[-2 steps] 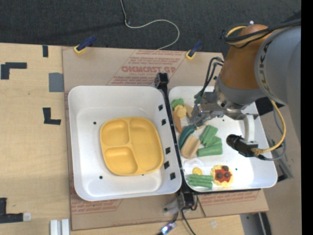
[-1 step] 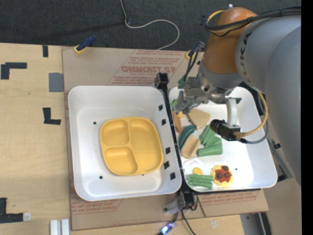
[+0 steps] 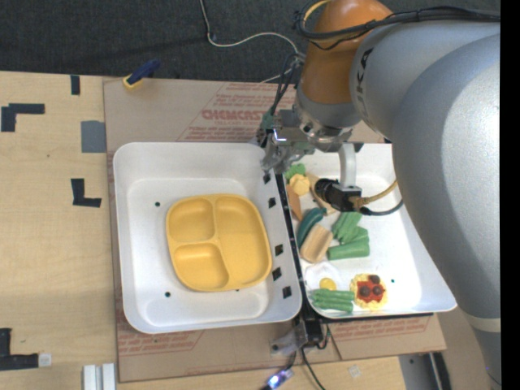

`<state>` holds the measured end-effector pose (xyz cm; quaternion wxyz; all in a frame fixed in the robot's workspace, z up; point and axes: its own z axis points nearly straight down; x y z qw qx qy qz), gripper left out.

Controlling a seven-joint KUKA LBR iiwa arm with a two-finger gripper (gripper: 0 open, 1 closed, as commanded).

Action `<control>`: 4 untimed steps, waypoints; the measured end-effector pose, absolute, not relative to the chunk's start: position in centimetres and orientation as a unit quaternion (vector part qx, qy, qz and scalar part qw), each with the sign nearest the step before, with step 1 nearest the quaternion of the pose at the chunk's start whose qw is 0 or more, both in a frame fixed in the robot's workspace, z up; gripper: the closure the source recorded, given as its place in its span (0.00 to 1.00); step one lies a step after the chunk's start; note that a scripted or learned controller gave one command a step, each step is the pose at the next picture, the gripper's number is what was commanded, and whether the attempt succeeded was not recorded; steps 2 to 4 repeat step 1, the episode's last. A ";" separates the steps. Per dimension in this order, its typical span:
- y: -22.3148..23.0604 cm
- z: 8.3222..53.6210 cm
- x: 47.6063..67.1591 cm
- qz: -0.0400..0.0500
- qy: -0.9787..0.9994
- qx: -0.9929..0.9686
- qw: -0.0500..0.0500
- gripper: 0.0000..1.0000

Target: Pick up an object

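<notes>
My gripper [image 3: 286, 162] hangs below the orange wrist band at the far left corner of the right bin [image 3: 410, 258], just above a pile of toy food. Right under it lie a yellow corn-like piece [image 3: 300, 186] and a small green piece [image 3: 294, 170]. Further down the pile are a teal pod [image 3: 309, 226], a tan bread-like piece [image 3: 315, 243], green beans [image 3: 351, 236], a fried egg [image 3: 327, 283], a green pea pod [image 3: 333, 301] and a pizza slice [image 3: 370, 290]. Nothing shows between the fingers.
The left bin [image 3: 134, 218] holds a yellow divided plate [image 3: 218, 241] at its middle. The bins' shared wall [image 3: 286, 242] runs directly under the gripper. The big grey arm covers the upper right. A black cable lies on the cardboard behind the bins.
</notes>
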<state>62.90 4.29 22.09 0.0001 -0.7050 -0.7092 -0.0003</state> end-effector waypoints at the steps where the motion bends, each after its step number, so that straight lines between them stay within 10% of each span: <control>1: 8.9 21.5 65.1 0.000 -0.709 -0.705 0.000 1.00; 4: 8.9 21.5 65.1 0.000 -0.709 -0.705 0.000 1.00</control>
